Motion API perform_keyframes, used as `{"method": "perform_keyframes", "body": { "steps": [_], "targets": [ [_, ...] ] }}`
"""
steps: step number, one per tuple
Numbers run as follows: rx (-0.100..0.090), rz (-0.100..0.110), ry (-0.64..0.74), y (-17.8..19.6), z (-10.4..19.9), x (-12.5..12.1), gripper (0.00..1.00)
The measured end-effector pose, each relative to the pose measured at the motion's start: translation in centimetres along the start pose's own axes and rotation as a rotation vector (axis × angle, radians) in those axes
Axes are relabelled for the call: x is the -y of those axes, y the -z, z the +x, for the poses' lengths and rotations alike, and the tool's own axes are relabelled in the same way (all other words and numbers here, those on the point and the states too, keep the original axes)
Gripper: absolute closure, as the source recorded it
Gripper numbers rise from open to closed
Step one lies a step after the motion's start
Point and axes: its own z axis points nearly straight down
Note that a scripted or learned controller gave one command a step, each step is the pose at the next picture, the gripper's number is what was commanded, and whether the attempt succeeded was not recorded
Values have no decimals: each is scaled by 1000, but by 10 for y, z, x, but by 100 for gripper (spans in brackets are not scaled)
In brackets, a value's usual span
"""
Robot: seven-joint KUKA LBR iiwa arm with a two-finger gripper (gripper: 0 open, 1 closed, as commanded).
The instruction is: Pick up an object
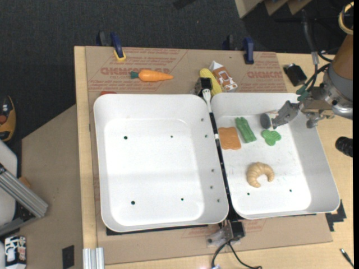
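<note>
The right bin (314,167) holds a tan croissant (259,174), an orange-brown toast slice (229,138), a long green piece (244,129) and a small green lump (271,137). My gripper (276,120) reaches in from the right and hangs over the bin's far part, just above the small green lump and right of the long green piece. A dark grey bit (265,120) sits at the gripper's tip; I cannot tell whether it is a separate thing. Nothing is visibly held.
The left bin (112,150) lies beside the right one. Behind the bins, on the cardboard, lie a carrot (151,75), a yellow banana-like toy (207,78) and a small brown-and-white packet (225,78). Two blue clamps (118,46) (247,49) stand at the far edge.
</note>
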Motion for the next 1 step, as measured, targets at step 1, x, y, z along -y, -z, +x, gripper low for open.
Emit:
{"method": "perform_keyframes", "body": {
  "steps": [1],
  "targets": [
    [1, -3, 1, 11, 0, -1, 100]
  ]
}}
